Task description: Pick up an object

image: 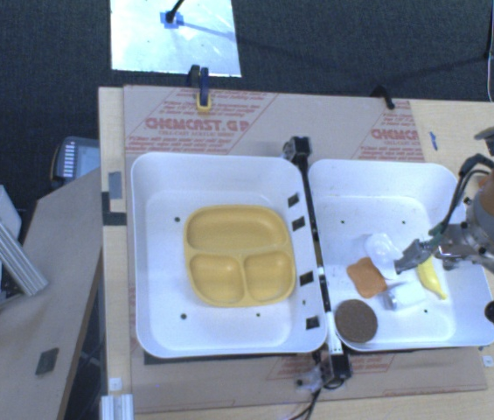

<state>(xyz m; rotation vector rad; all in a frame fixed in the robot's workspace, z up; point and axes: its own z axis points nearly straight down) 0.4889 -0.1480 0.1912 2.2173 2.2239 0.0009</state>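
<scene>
In the right bin [378, 182] lie a yellow banana-shaped piece [429, 277], an orange flat piece [366, 277], a round brown disc [356, 319] and a white crumpled item [381, 248]. My gripper [423, 254] hangs low over the right bin, just above the upper end of the yellow piece and right of the white item. The arm comes in from the right edge. A small grey-white block [393, 298] lies between the orange piece and the yellow one.
The left bin [155, 234] holds a yellow three-compartment tray [233, 254]. A black divider strip [309, 234] runs between the bins. Cardboard [220, 121] lies under both bins, with a yellow clamp [204, 90] at its far edge.
</scene>
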